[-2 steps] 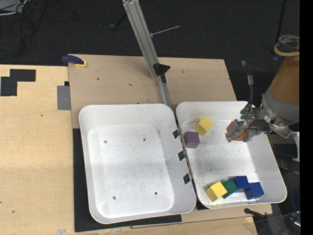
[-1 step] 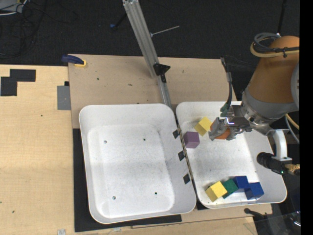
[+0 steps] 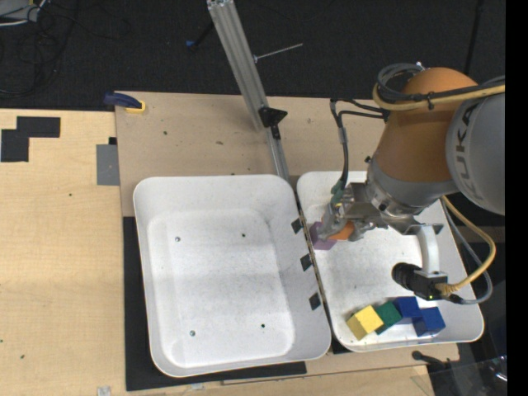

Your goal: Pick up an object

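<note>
- On the bench (image 3: pixel 198 134), seen from the one overhead camera, two shallow white bins sit side by side, their inner rims almost touching along a seam marked by small black clips.
- The left bin (image 3: pixel 223 275) is the larger in the picture; its speckled floor shows a few small dark dots and a shadow across its lower left part.
- The right bin (image 3: pixel 363 287) holds all the loose objects that can be made out.
- Near that bin's front right corner lies a tight cluster: a yellow block (image 3: pixel 364 322) at the left, a green block (image 3: pixel 386 314) touching it, and a blue block (image 3: pixel 419 315) on the right side of the group.
- Against the right bin's left wall, close to the seam, a purple object (image 3: pixel 324 241) and an orange object (image 3: pixel 343 232) sit together directly beneath the tool.
- The gripper (image 3: pixel 337 221) is low over that pair, at the upper left part of the right bin; whether its fingers are spread or closed cannot be told, since the wrist hardware and the two objects overlap there.
- Whether either coloured piece is actually gripped cannot be told.
- The arm (image 3: pixel 429 147), grey with a broad orange band, comes in from the right and covers the bin's upper right part.
- A black cable fitting (image 3: pixel 419 280) hangs from the arm over the bin's right side, above the block cluster.
- A slanted aluminium rail (image 3: pixel 243 60) runs from the top of the picture down to the seam between the bins.
</note>
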Available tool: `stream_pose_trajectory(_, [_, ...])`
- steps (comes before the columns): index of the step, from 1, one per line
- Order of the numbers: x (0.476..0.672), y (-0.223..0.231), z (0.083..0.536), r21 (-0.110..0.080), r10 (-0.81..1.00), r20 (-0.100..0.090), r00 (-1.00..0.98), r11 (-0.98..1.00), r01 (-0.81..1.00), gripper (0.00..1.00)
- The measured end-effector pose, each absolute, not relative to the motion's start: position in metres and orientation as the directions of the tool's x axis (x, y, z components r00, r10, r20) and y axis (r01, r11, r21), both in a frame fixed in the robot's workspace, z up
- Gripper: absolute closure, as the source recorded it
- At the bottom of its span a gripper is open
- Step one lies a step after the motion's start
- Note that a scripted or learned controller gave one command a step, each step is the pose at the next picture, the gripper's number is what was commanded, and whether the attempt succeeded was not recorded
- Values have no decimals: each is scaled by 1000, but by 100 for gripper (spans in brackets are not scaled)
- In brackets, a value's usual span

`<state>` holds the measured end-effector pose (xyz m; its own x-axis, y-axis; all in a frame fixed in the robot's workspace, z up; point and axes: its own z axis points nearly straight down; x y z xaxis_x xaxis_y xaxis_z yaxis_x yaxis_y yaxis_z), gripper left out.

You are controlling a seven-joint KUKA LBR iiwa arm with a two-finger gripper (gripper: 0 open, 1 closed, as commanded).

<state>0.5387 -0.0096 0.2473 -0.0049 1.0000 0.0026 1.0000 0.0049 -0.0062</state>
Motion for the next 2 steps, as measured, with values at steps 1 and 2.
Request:
stream_pose_trajectory(1, [542,43,236,-8,1000,2,-4,4,1000,100])
stream_pose_trajectory(2, [534,89,240,-5,1000,2,-5,5,1000,100])
